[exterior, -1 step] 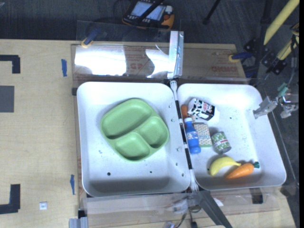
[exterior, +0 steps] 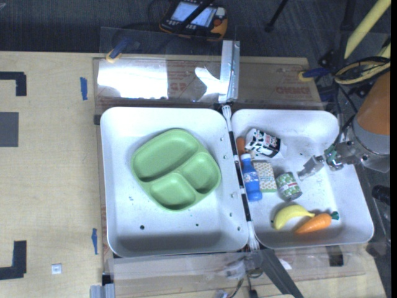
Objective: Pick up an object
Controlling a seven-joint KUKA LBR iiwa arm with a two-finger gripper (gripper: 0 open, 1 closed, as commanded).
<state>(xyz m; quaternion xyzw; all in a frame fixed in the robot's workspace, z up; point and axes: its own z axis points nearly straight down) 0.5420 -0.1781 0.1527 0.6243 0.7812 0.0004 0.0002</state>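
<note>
At the near edge of the right white bin (exterior: pixel 353 228), an orange toy carrot (exterior: pixel 315 223) is lying touching a yellow plastic banana (exterior: pixel 290 215), both close to the front wall. Just beyond them a small green-labelled can (exterior: pixel 288 186) is sitting upright-ish beside a blue bottle with a white label (exterior: pixel 250 177) and a flat speckled packet (exterior: pixel 265 175), which are crowding the divider between the bins. Farther back a black-and-white patterned carton (exterior: pixel 263 143) is resting near the bin's rear. The two-finger gripper (exterior: pixel 312 167) is hanging low over the bin's bare middle, just right of the can and gripping nothing; whether it is released or clenched I cannot tell. The left white bin (exterior: pixel 118 166) is carrying only a green three-compartment plastic plate (exterior: pixel 175 167). The can looks like the nearest candidate, so the arm should be centring over it and descending straight, since the neighbouring packet and bottle are leaving little finger room on that side.
</note>
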